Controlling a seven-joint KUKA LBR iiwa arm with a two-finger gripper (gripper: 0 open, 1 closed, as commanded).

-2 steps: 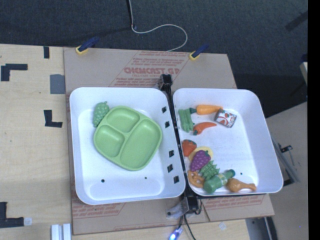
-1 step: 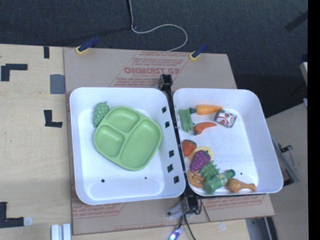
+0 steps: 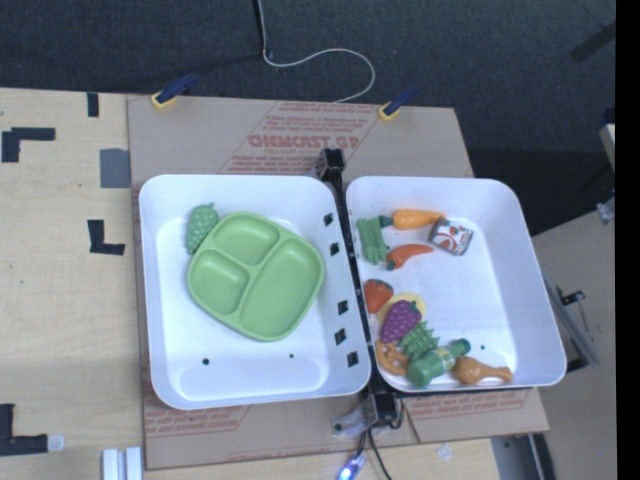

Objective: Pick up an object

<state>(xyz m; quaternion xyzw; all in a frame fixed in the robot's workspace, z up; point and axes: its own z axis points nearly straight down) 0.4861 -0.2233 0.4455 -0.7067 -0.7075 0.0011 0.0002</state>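
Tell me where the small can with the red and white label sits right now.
The small can lies on its side in the right bin, near its far wall, just right of the orange carrot and above the bin's bare middle.

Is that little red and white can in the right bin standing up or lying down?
Lying down. The can rests on its side on the bin floor, beside the carrot.

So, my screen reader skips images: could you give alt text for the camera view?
Two white bins sit side by side: the left bin holds a green divided plate, the right bin a cluster of toy foods including a carrot and purple grapes.
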